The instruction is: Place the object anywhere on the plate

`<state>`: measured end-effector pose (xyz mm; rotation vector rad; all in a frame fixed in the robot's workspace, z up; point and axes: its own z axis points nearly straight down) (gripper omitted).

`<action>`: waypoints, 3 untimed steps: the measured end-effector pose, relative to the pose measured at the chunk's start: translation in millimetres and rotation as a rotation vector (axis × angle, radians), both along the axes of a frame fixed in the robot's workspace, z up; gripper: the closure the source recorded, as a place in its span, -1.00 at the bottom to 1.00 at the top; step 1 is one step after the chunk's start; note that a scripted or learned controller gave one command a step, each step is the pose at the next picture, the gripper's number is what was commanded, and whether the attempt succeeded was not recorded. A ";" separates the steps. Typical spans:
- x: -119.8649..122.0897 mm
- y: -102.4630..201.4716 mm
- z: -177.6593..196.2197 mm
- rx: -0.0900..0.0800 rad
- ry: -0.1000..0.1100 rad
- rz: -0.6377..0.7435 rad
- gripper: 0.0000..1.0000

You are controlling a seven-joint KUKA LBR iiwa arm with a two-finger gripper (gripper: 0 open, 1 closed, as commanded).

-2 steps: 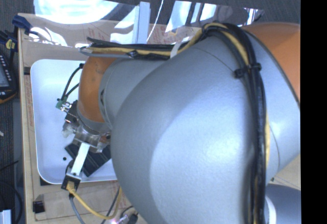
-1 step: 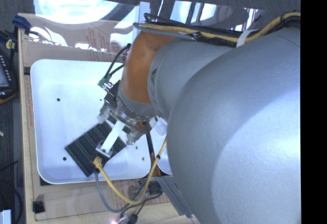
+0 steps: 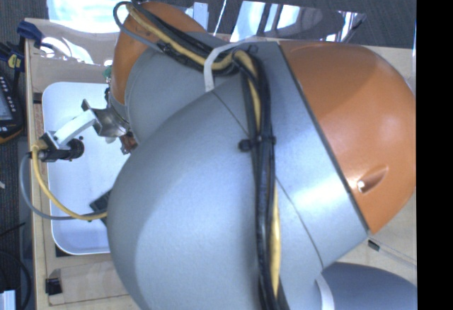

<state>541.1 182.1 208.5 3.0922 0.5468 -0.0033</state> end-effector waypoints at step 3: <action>31.3 -152.6 119.8 0.006 0.002 0.451 -1.00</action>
